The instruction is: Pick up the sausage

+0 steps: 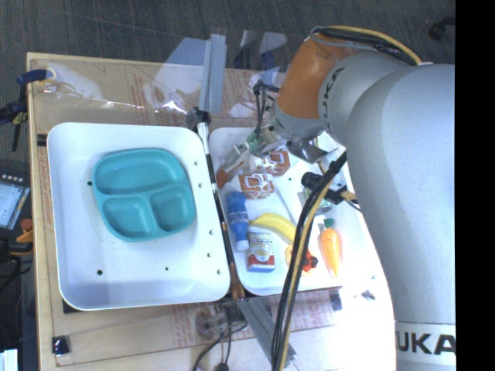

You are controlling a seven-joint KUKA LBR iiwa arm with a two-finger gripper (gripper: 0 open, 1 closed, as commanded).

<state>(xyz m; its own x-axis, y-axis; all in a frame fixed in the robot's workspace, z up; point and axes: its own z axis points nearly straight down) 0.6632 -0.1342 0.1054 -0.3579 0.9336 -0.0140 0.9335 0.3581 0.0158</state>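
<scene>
Grey arm (pixel 402 176) fills the foreground. We cannot tell the state of our claw (pixel 259 141); the sausage (pixel 224 175), a brownish piece, seemingly lies just left, below it, in the right bin (pixel 309 284).

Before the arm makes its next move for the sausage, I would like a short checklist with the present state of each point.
1. Sausage located: cannot tell. A brown piece lies at the right bin's left wall, but it is too small to name.
2. Pincer over the right bin: ok, it is at the far end.
3. Pincer holding anything: cannot tell, the tips are hidden in clutter.
4. Clutter close to the pincer: not ok. Pretzel-like pieces, a blue bottle and a banana lie near.
5. Left bin ready: ok, it bears a teal tray.
</scene>
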